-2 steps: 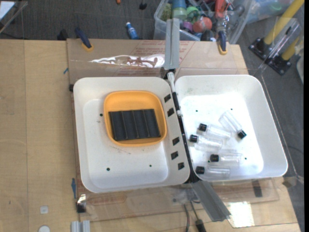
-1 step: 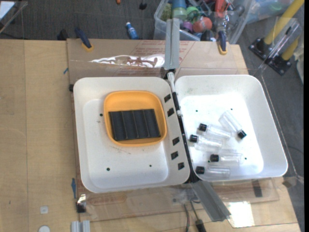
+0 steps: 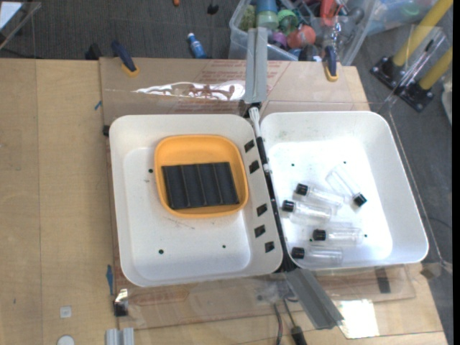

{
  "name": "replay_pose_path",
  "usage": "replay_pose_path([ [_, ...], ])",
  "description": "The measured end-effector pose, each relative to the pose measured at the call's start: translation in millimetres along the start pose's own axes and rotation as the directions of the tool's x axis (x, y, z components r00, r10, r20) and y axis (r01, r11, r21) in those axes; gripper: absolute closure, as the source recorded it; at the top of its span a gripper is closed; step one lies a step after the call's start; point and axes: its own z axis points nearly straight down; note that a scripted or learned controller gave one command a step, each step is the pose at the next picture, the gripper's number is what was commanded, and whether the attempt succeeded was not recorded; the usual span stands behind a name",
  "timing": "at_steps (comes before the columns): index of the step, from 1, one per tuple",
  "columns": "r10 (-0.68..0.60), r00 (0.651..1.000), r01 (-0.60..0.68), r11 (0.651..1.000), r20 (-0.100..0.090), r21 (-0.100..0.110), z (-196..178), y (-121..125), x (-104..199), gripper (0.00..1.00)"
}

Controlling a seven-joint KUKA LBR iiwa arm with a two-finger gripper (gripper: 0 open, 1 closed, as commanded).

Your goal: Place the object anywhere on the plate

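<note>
You are looking down on a wooden table (image 3: 50, 192) that carries two shallow white bins side by side. In the left bin (image 3: 136, 261) sits an orange plate (image 3: 200, 148), squarish with rounded corners, and a dark grey ribbed block (image 3: 200, 185) lies flat on it, covering most of the plate's middle and front.

In the right bin (image 3: 381, 149) you have five clear plastic vials with black caps, all lying on their sides in the lower half. One vial (image 3: 347, 186) lies at a slant toward the right, its cap pointing down and right. Left of it, a second vial (image 3: 315, 192) and a third (image 3: 307, 209) lie close together, caps to the left. Below them a fourth vial (image 3: 338, 234) and a fifth (image 3: 315, 253) lie nearly level, also with caps to the left. None of the vials touches the plate; they are all across the divider (image 3: 260, 192) between the bins.

Behind the bins, a clear tub (image 3: 309, 13) holds a jumble of coloured toys.

You cannot tell the state of the claw from this view.
</note>
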Motion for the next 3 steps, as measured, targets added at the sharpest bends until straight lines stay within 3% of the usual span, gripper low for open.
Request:
replay_pose_path([
  [1,-0.266,0.964,0.266,0.964,0.000,0.000,0.5,-0.1,-0.1,1.00],
  [2,-0.529,0.849,0.529,0.849,0.002,-0.002,0.9,0.3,-10.4,1.00],
  [3,-0.818,0.575,0.818,0.575,0.004,-0.003,1.7,0.4,-15.4,1.00],
])
